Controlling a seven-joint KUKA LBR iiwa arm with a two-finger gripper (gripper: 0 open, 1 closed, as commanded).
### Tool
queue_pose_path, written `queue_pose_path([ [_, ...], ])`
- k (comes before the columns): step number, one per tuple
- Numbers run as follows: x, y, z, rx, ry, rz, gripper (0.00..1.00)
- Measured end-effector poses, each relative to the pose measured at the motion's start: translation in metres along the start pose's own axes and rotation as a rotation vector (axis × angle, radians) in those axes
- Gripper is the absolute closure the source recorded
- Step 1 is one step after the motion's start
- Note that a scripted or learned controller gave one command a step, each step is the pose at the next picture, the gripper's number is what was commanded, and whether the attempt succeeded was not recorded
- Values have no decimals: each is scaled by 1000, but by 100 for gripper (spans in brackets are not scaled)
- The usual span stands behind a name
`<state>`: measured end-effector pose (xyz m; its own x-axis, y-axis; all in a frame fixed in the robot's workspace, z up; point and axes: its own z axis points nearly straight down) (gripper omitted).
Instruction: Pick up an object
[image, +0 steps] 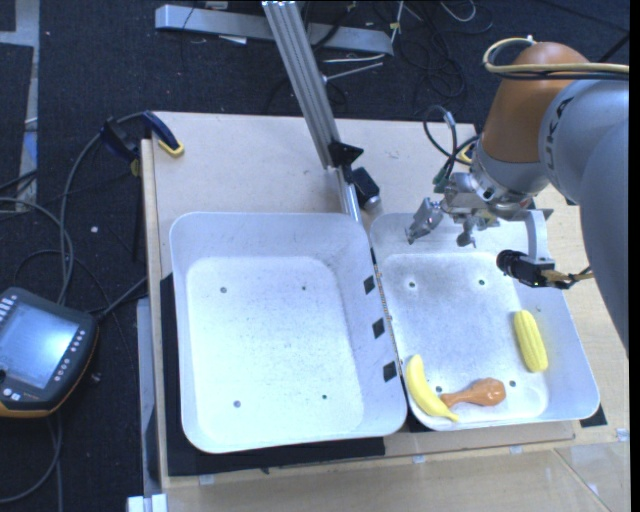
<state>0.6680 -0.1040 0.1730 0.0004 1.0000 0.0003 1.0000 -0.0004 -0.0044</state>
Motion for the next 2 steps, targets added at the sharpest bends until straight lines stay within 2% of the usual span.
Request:
queue_pose_path([
  [1,-7,4,58,1,0,0,0],
  [2,-7,3,79,-3,0,-1,0],
])
